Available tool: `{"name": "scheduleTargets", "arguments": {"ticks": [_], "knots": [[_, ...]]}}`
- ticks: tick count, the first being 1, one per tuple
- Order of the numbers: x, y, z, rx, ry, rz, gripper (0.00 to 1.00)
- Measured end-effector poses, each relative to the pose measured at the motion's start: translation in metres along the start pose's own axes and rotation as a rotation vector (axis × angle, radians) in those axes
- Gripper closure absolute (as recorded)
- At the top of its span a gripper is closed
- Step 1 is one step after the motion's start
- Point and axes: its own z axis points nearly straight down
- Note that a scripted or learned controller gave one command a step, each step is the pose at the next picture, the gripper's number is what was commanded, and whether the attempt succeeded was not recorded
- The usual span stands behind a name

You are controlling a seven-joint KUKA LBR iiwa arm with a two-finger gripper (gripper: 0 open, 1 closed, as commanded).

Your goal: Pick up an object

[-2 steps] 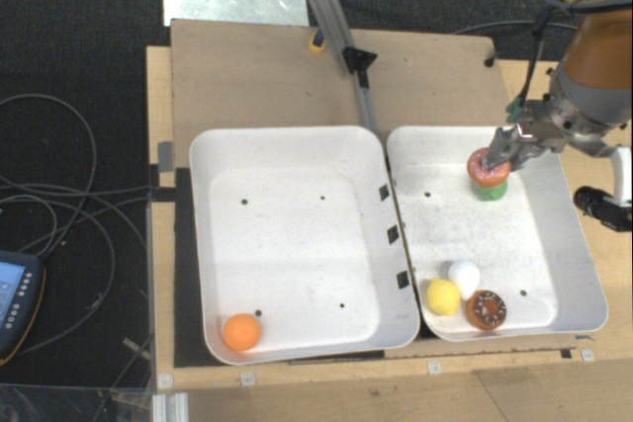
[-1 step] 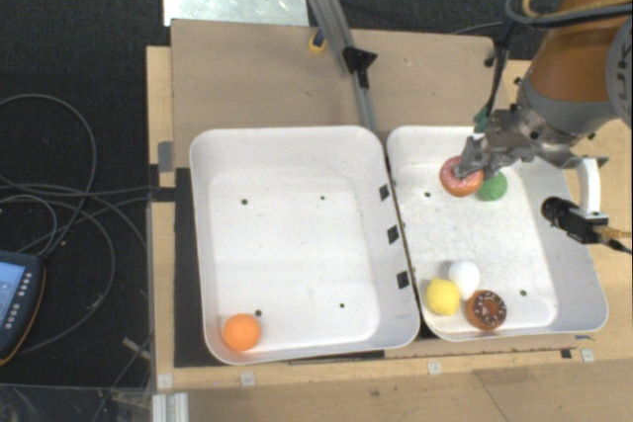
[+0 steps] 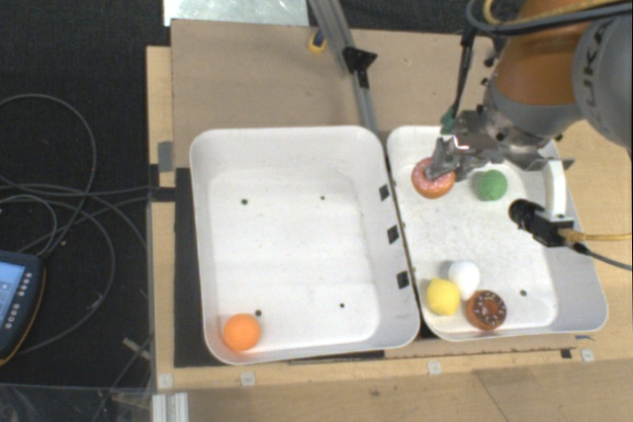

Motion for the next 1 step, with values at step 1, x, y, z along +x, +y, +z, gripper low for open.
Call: {"name": "scheduleTargets", "arguments": {"ticks": [1], "knots": [[0.046,-0.008,-0.0029,0.0,0.0,-0.001,1.0]]}}
